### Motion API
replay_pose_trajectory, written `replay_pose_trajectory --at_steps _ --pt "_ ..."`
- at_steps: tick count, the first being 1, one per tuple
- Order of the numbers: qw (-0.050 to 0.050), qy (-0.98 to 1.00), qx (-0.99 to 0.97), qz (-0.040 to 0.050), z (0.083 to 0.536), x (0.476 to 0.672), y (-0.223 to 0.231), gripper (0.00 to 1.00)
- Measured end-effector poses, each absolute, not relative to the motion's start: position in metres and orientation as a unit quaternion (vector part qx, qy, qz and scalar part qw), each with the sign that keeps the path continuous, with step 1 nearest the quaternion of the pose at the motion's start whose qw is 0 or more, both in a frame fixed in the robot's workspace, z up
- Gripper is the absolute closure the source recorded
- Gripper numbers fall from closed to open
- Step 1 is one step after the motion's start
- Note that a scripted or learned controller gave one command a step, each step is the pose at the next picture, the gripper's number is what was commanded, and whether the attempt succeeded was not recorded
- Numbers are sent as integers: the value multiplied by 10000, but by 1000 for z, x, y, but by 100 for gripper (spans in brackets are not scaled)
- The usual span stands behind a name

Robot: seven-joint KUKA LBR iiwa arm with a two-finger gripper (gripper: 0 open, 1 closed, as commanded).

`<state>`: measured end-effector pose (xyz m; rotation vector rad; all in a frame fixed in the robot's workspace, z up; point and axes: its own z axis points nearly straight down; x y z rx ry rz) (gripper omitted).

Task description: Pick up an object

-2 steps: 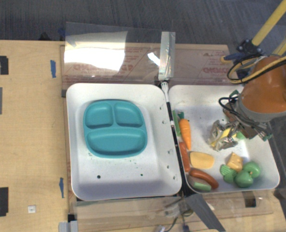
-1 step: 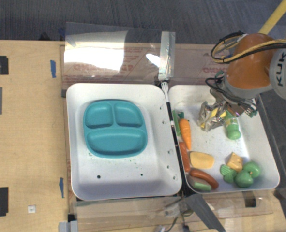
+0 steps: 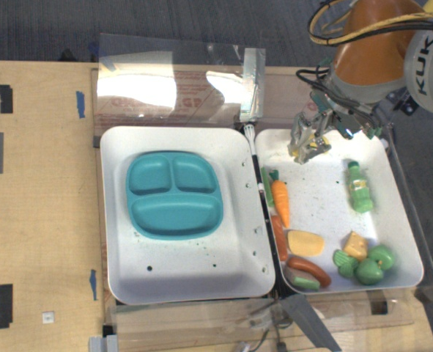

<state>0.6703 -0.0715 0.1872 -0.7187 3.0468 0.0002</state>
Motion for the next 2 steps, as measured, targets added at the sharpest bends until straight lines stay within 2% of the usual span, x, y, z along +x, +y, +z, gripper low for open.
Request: replay_pose_trajectory --at_steps 1,2 --pt "38 9682 -2501 17 209 669 18 100" --pt "49 9384 -3456 -14 317 634 -47 100"
